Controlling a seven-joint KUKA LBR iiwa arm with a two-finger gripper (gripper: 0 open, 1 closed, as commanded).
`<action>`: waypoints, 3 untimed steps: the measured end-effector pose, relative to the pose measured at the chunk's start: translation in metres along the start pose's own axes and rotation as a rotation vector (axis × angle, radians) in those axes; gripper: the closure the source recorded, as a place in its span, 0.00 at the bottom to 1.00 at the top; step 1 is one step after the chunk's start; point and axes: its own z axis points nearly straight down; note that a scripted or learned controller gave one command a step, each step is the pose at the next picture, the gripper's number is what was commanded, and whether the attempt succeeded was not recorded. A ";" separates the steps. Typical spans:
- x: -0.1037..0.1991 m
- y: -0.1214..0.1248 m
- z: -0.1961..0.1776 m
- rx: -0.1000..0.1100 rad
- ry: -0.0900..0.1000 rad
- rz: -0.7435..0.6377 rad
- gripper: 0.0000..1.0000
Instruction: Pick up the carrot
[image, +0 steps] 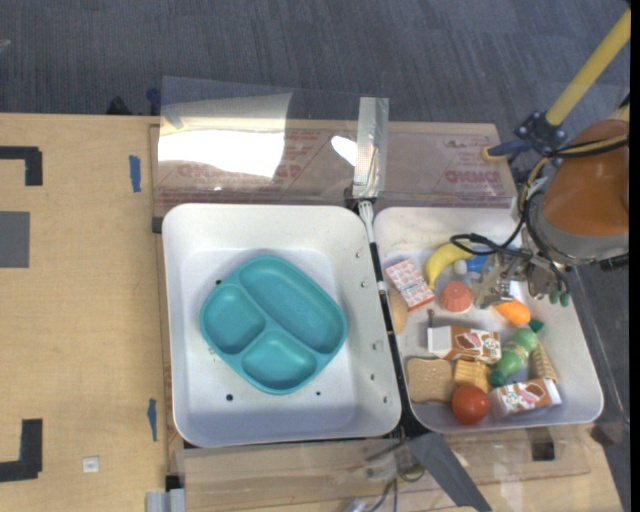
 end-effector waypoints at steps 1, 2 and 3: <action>0.002 0.029 -0.117 -0.002 0.014 -0.183 1.00; 0.040 -0.017 -0.008 -0.005 0.019 -0.443 1.00; 0.039 -0.016 -0.017 -0.005 0.013 -0.442 1.00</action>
